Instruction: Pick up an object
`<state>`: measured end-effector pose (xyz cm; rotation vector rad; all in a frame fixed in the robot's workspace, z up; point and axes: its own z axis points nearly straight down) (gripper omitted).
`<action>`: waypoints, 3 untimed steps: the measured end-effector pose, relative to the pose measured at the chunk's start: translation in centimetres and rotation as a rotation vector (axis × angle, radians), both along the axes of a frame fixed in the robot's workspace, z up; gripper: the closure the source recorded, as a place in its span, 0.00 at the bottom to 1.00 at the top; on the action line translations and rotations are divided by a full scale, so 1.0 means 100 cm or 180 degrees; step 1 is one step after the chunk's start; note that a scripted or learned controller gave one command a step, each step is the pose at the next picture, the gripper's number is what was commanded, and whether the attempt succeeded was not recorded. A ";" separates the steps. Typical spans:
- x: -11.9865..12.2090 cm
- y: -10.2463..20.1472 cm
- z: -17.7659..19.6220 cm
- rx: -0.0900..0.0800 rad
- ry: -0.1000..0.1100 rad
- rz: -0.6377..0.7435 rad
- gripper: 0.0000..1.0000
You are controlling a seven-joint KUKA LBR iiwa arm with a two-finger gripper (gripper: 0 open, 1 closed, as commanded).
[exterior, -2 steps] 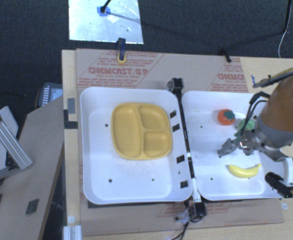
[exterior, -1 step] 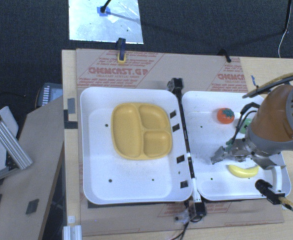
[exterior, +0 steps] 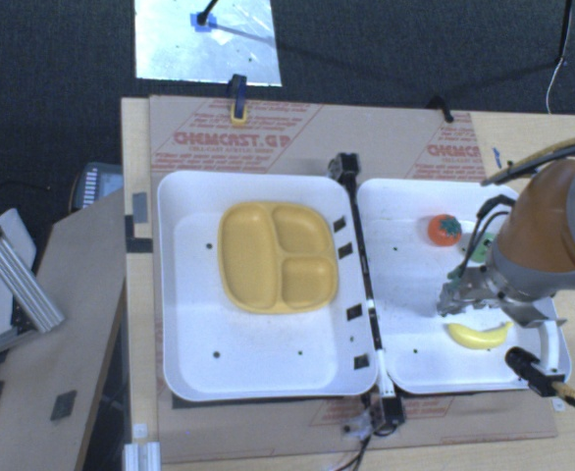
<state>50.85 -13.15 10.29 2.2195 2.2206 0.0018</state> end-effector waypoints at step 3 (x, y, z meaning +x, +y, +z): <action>0.006 0.004 0.101 0.0000 0.0005 0.0005 1.00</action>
